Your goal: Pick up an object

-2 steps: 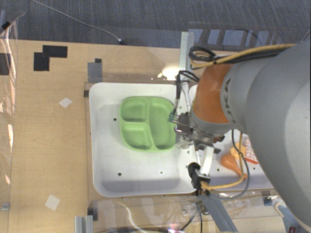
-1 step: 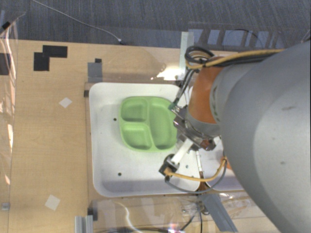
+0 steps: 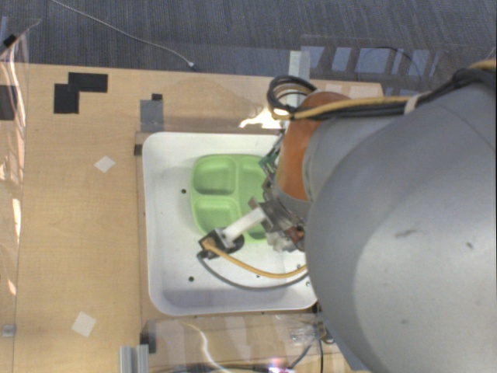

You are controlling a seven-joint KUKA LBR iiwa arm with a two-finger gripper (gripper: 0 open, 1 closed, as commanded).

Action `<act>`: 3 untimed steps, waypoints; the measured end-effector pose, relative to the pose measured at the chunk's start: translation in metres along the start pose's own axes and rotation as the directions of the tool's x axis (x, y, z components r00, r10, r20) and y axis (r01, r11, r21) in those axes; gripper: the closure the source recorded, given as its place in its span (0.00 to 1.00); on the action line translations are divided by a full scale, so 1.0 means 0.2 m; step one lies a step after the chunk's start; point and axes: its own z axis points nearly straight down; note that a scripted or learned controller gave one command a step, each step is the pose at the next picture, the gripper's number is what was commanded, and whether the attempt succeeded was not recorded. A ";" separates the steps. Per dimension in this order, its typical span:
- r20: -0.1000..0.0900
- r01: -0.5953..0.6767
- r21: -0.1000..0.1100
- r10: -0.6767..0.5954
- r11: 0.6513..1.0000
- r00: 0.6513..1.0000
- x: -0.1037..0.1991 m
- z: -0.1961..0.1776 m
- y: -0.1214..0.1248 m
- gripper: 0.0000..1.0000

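In the camera view, the grey arm (image 3: 388, 231) is reaching in from the right and is covering the right part of the white bin (image 3: 159, 231). A green divided tray (image 3: 221, 189) is lying in this bin, toward its far side. The gripper (image 3: 273, 228) is hanging at the tray's right edge. Whether it is released or clenched, I cannot tell.

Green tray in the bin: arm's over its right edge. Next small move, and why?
Probably a short, slow descent onto the right edge of the green tray. The gripper sits over that edge inside the white bin, and the tray is the one loose thing I see there. The arm hides the contact zone, so I can't judge remaining height.
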 end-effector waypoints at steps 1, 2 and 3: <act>-0.010 -0.262 0.004 0.262 0.965 0.965 0.16 0.49 -0.28 1.00; -0.011 0.125 -0.006 -0.125 0.992 0.992 0.20 0.49 -0.34 1.00; -0.016 -0.274 0.002 0.274 0.962 0.962 0.24 0.49 -0.41 1.00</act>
